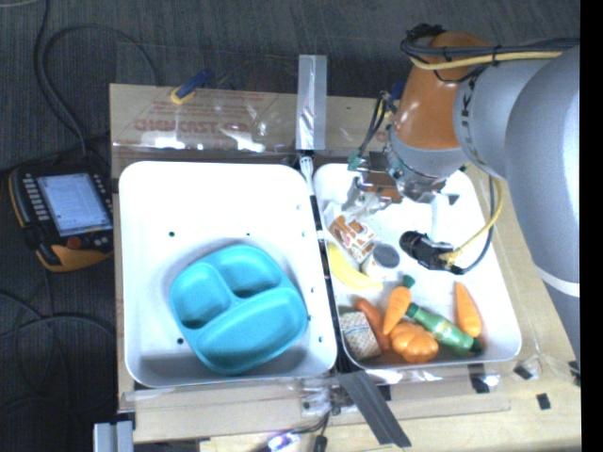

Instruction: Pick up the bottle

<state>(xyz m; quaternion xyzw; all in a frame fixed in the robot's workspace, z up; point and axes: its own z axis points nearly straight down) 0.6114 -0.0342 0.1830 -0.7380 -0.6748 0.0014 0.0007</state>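
Green bottle among carrots, well below tool

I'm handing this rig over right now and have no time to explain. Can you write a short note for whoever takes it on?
Gripper: low over the back of the right bin, by a small printed carton. Nothing shows between its fingers; whether they are open or shut can't be told.
Bottle: green, lying on its side at the front of the right bin, among the carrots and an orange fruit.
Left bin: holds a blue divided plate.
Done: nothing yet; the bottle is not picked.
Left: move the gripper forward to the bottle, grasp, lift.
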